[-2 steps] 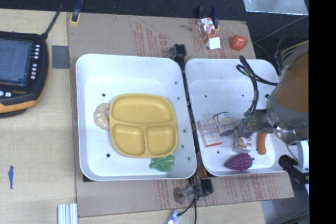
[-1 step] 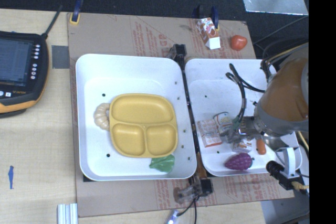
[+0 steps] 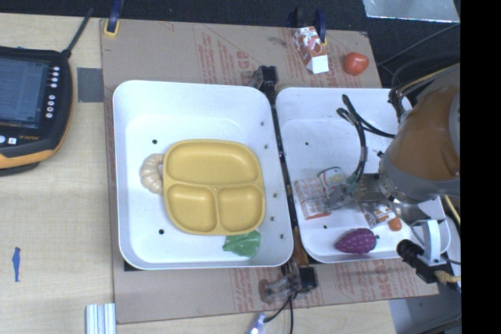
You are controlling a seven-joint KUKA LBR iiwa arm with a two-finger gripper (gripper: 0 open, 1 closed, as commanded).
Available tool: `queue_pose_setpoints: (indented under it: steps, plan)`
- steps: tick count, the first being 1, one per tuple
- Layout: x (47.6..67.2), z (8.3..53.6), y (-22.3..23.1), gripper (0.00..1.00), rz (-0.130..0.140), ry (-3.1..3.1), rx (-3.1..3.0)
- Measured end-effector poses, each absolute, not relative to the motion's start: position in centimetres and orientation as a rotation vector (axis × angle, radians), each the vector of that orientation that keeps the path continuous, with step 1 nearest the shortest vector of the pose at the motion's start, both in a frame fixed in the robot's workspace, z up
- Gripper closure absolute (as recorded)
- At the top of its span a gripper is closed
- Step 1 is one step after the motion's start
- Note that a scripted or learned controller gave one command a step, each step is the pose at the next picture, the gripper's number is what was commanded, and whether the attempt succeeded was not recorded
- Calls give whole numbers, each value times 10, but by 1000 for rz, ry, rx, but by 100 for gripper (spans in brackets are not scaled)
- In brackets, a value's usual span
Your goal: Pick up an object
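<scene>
You can see the purple grape bunch [image 3: 355, 240] lying in the right bin [image 3: 313, 109], near the front wall. That is a good thing to pick. It looks like a toy, so it is likely light and a bit bumpy. The bumps may help the fingers hold on, but the bunch could roll. Take it across the fat middle.

Just behind the grapes lies a flat printed packet [image 3: 311, 195]. It looks thin and hard to pinch. A small orange bit [image 3: 394, 224] sits just beside the grapes, toward the arm.

The gripper [image 3: 356, 188] hangs low behind the grapes, over the packet's edge. You cannot tell how wide it is open, or if it has anything, because the arm [image 3: 423, 145] hides too much.

On the far side of the grapes is the left bin [image 3: 129, 102]. It holds a yellow tray [image 3: 213, 185] with three parts. A tan bumpy thing [image 3: 150, 172] touches the tray's far side. A green leafy thing [image 3: 243, 244] lies by the tray's front corner, nearest the grapes.
</scene>
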State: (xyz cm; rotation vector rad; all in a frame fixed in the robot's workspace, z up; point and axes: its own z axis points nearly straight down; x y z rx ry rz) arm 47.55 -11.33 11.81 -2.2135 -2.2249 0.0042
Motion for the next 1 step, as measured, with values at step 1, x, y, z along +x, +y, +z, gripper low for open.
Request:
queue_pose_setpoints:
  steps: [1]
  plan:
    - [535,95,-123,0,-4,-2228,-2218]
